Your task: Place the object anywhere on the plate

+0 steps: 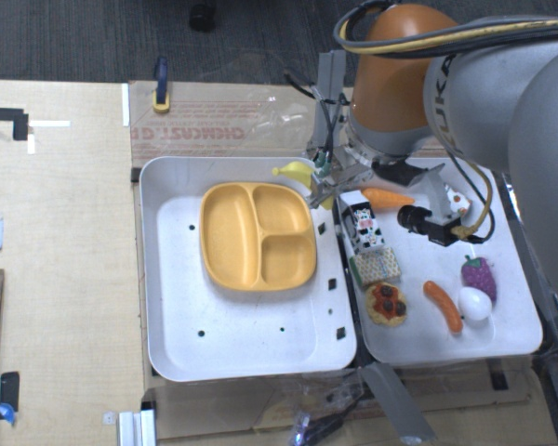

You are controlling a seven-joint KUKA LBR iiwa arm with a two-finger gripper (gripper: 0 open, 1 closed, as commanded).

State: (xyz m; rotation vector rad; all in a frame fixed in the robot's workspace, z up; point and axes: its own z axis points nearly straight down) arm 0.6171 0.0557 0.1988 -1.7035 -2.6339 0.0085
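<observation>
Dark carpet beyond the far edge of a pale wooden table (56, 249), with a sheet of printed cardboard (223, 124) under two white bins. Left bin (167, 342) taken up mostly by a yellow-orange plate (232, 240), rounded at the corners and split into three compartments: one long one on the left, two smaller ones on the right.

At the far right corner of the left bin, just past the plate's far rim and off it: a small yellow banana (293, 170), curved, bright and glossy like a toy, lying against the bin wall. Directly beside it, to the right, over the seam between the bins: the claw (324, 182), hanging below the orange wrist band amid cables. Cannot tell whether open or closed, nor whether touching the banana; too cluttered there.

In the right bin (511, 333): an orange carrot (386, 197) near the far edge, a white carton (363, 226) along the left wall, a pale cracker (377, 266) just nearer, then a pizza slice (388, 303). Toward the near right corner: a red sausage (443, 305), a white egg (474, 303) and purple grapes (478, 273), close together.
</observation>
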